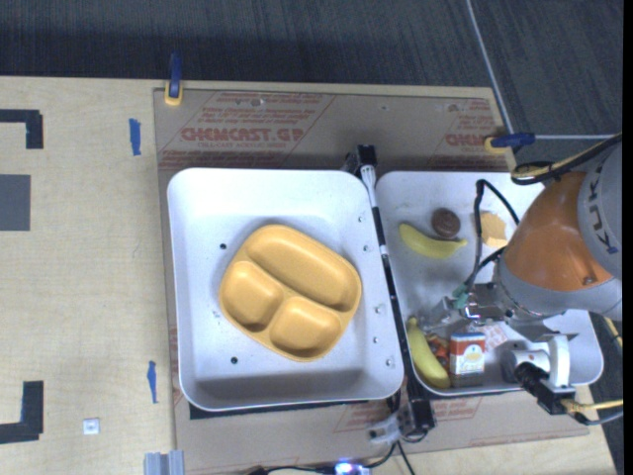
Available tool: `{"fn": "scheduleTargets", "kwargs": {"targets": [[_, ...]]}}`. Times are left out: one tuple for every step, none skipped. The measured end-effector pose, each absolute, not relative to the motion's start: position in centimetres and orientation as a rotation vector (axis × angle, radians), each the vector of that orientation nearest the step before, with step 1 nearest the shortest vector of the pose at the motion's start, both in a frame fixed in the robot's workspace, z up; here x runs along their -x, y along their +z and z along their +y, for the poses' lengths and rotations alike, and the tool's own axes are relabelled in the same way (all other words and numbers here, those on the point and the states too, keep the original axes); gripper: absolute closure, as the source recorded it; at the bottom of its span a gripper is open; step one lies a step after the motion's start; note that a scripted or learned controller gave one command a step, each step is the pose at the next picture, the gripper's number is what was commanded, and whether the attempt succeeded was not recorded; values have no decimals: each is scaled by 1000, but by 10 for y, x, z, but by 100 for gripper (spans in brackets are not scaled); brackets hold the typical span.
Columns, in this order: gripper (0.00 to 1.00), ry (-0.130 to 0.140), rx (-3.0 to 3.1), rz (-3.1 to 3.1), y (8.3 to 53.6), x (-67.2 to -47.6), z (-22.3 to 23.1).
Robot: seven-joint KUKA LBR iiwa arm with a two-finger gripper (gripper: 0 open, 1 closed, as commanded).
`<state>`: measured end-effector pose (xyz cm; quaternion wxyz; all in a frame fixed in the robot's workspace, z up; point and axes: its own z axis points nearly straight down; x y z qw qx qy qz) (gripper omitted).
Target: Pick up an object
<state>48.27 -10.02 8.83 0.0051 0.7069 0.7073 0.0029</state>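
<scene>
Grey gripper (473, 310) is being held low in the right bin (593, 359), above a carton (468, 355) beside a banana (426, 353), its grip state being impossible to tell.

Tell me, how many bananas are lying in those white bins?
2, both in the right bin: one banana near its far left corner, another banana along its near left edge. The arm could hide more.

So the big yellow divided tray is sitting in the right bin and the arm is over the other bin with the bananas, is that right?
Not quite. The camera view shows the yellow divided tray in the left bin, not the right one. The rest holds: the arm is over the other bin, where two bananas lie.
</scene>
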Motion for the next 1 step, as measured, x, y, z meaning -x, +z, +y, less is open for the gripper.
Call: {"fn": "scheduleTargets", "kwargs": {"targets": [[100,11,-2209,2204,100,-485,-103]]}}
